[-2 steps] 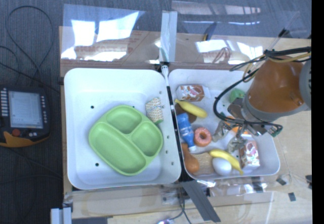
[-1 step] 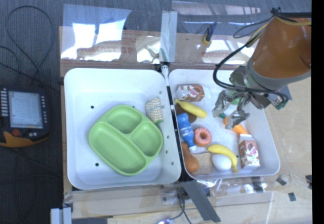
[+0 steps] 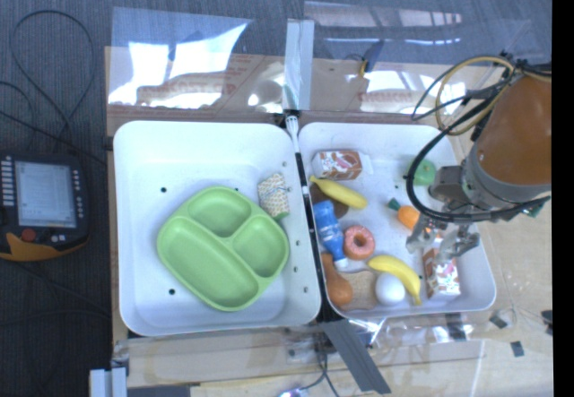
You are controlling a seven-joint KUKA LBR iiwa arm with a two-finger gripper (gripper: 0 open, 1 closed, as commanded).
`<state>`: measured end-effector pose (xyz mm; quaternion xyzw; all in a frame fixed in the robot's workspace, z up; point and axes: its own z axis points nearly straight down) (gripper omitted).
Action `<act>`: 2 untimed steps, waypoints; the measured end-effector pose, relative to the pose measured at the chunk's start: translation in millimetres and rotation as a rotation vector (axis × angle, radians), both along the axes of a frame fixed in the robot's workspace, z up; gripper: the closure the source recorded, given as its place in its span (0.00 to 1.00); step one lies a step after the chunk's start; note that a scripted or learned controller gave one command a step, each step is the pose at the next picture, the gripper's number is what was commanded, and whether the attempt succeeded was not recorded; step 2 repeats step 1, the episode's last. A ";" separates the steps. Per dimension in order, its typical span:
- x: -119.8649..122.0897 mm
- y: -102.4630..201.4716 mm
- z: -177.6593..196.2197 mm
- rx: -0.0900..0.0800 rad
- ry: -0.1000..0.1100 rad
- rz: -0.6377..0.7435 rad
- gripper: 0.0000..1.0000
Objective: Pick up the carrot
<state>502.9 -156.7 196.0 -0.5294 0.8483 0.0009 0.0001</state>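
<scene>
The carrot [image 3: 408, 217] is a small orange piece with a green tip, lying in the right bin [image 3: 484, 297] towards its right side. My gripper [image 3: 444, 239] hangs just right of and slightly nearer than the carrot, over a red and white snack packet [image 3: 442, 277]. The carrot lies beside the gripper's left edge, not inside it. The arm's grey wrist and orange band [image 3: 525, 140] cover the bin's far right part.
The right bin also holds a brown packet [image 3: 337, 164], two bananas [image 3: 339, 194] [image 3: 397, 271], a blue bottle [image 3: 326, 227], a pink donut [image 3: 359, 243], a white egg [image 3: 389, 289] and a green object [image 3: 423, 173]. The left bin has a green divided plate [image 3: 224, 247] and a pale cob [image 3: 274, 196].
</scene>
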 end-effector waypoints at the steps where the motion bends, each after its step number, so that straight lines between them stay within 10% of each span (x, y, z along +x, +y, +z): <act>1: -16.7 -8.9 118.1 -0.003 -0.011 0.108 1.00; 2: -16.7 -8.9 118.1 -0.003 -0.011 0.108 1.00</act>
